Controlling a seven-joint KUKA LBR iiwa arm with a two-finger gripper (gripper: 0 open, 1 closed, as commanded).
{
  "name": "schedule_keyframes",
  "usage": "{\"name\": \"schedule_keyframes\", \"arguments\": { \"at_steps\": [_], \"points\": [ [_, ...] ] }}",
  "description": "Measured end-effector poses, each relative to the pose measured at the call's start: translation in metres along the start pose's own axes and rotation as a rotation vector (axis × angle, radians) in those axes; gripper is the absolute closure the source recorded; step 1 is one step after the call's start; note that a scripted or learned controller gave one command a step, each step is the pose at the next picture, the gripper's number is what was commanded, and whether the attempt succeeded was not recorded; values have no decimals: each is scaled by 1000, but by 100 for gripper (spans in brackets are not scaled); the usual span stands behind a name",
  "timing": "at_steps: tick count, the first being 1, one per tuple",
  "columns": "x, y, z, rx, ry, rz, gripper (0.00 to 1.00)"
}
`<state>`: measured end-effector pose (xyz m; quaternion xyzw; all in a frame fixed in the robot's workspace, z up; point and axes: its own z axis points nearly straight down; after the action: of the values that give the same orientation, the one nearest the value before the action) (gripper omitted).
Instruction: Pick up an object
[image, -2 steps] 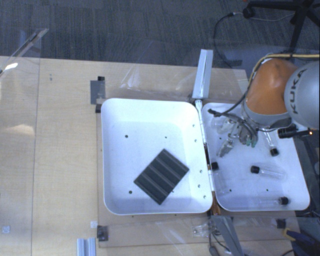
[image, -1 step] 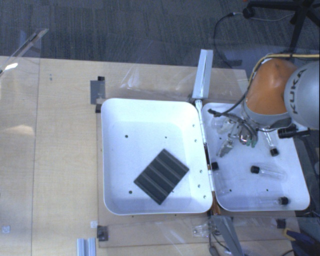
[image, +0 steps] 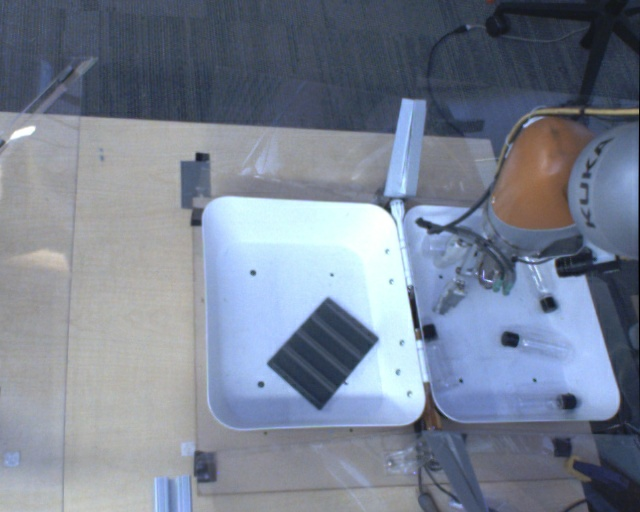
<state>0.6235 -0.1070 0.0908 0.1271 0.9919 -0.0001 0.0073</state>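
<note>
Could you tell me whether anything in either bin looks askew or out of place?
Nothing looks damaged or spilled. The dark ribbed pad lies turned diagonally in the left bin, and small clear tubes lie scattered in the right bin.

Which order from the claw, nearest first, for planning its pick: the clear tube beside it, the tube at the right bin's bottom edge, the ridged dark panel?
1. Clear tube, right bin, just below the claw.
2. Bottom-edge tube, right bin's near corner.
3. Ridged dark panel, left bin.
</note>
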Motion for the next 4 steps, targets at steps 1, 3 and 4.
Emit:
{"name": "schedule_keyframes", "arguments": {
  "at_steps": [1,3,4],
  "points": [
    [0,0,0,0,0,0,0],
    [0,0,0,0,0,0,0],
    [0,0,0,0,0,0,0]
  ]
}}
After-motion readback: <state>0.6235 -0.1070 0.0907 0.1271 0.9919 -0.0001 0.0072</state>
